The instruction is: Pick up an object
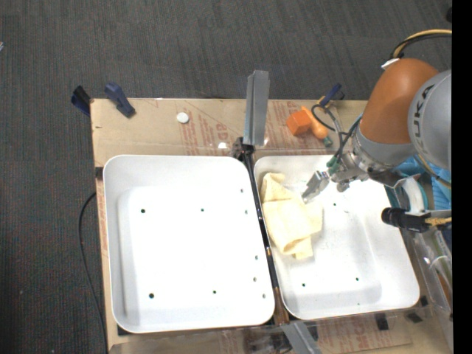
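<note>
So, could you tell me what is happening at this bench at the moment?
A grey KUKA arm is reaching in from the right over the right bin, set to pick something up. Its hand hovers just beside a crumpled pale yellow cloth lying against that bin's left side. Nothing is visibly in its grasp. The left bin sits alongside.

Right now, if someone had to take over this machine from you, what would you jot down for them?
Gripper: above the right bin, near its upper left part, holding nothing that I can see. Whether it is open or shut, I cannot tell.
Object: a crumpled yellow cloth lies in the right bin against its left wall, just below and left of the gripper.
The left bin sits beside it.
Done: nothing picked up yet.
Left: come down on the cloth, grasp it, lift it.
</note>
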Tool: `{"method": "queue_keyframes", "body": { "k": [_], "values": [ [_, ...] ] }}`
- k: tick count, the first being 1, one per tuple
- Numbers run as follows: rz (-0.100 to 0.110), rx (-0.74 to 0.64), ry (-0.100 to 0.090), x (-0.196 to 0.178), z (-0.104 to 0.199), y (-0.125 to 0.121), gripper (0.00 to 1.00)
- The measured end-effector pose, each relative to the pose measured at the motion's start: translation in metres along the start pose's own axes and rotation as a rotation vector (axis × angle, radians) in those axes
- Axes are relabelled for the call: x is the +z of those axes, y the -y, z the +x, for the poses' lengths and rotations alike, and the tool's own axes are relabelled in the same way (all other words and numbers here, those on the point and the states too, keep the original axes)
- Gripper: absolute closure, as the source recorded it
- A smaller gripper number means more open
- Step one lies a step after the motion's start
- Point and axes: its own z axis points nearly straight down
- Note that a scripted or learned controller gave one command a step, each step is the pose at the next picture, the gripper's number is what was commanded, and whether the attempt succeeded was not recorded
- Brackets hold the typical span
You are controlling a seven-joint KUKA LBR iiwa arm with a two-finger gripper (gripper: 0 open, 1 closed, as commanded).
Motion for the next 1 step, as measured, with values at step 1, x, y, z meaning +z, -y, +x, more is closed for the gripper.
{"method": "queue_keyframes", "body": {
  "k": [1],
  "values": [
    [-0.011,-0.154,0.003,0.0695,-0.0141,0.033,0.0]
  ]
}}
